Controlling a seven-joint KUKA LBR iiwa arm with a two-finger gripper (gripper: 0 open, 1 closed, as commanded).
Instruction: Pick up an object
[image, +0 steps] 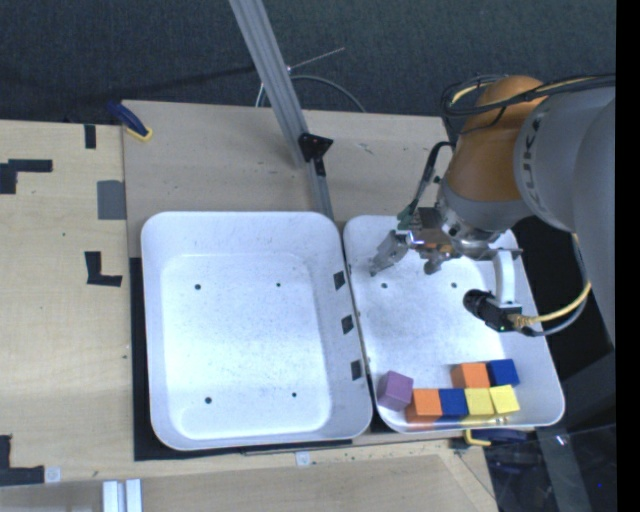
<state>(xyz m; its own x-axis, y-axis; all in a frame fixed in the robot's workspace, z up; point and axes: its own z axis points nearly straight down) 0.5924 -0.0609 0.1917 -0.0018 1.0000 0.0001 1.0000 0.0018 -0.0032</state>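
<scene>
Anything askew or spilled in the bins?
Nothing spilled or damaged. The blocks sit bunched along the right bin near edge; only the purple block is turned off-square from the row. The gripper hovers far from them.

You had a pale wooden bench (60, 300) carrying two shallow white bins touching side by side: the left bin (240, 235) and the right bin (545, 395). Black tape marks (97, 268) lay on its left part.

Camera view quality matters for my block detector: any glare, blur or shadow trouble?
Camera view: even light; the right bin looks bright but keeps its speckle; the coloured blocks are sharp; the gripper is slightly soft, with a faint shadow below.
</scene>
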